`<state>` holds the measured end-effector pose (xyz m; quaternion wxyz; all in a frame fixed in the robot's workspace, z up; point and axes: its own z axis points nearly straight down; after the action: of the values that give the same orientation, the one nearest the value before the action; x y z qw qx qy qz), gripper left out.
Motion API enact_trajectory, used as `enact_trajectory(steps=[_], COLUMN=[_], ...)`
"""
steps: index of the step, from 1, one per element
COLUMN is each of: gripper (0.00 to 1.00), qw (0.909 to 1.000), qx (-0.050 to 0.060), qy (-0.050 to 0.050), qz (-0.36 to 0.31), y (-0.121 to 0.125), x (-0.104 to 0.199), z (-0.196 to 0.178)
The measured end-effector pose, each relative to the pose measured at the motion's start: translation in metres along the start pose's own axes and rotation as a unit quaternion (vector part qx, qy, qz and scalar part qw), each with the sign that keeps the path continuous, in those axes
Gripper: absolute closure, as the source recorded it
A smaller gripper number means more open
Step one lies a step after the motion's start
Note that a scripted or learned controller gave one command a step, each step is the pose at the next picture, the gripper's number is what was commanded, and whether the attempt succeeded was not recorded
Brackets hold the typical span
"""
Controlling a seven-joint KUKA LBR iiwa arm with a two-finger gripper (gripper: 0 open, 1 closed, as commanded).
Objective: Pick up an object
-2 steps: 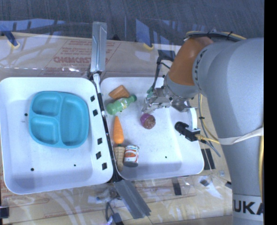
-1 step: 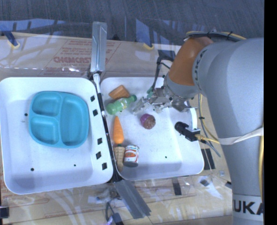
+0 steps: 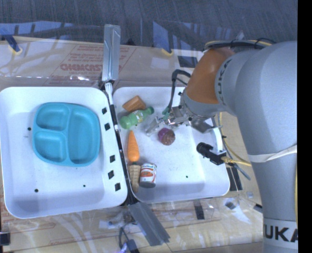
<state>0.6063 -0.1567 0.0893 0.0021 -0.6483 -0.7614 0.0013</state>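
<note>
My gripper [image 3: 165,122] hangs low over the middle of the right bin [image 3: 198,181], at the end of the grey arm with its orange band [image 3: 206,80]. Just below and right of it lies a round maroon fruit [image 3: 167,136], close to the gripper, though contact is unclear. Left of the gripper a green bottle [image 3: 135,118] lies on its side, with a brown bread piece [image 3: 133,103] above it. Along the bin's left wall sit an orange carrot [image 3: 133,147], a waffle cone [image 3: 134,176] and a small red-labelled can [image 3: 148,174].
The left bin [image 3: 18,194] holds a blue divided plate [image 3: 67,133]. A divider ridge with black clips [image 3: 113,157] separates the two bins. A black fitting [image 3: 209,153] sticks in over the right bin's right rim. The arm's body covers the bench's right side.
</note>
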Motion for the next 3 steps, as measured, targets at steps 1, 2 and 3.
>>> enact_trajectory(steps=[1,2,3], gripper=[1.0,1.0,1.0], qw=[1.0,0.9964,0.996], qx=[0.002,-0.001,0.0], qy=[0.001,-0.001,0.0], qz=[-0.001,-0.085,-0.09], y=[0.0,0.024,-0.048], x=[-0.001,0.042,0.059], z=[-0.007,-0.099,-0.142])
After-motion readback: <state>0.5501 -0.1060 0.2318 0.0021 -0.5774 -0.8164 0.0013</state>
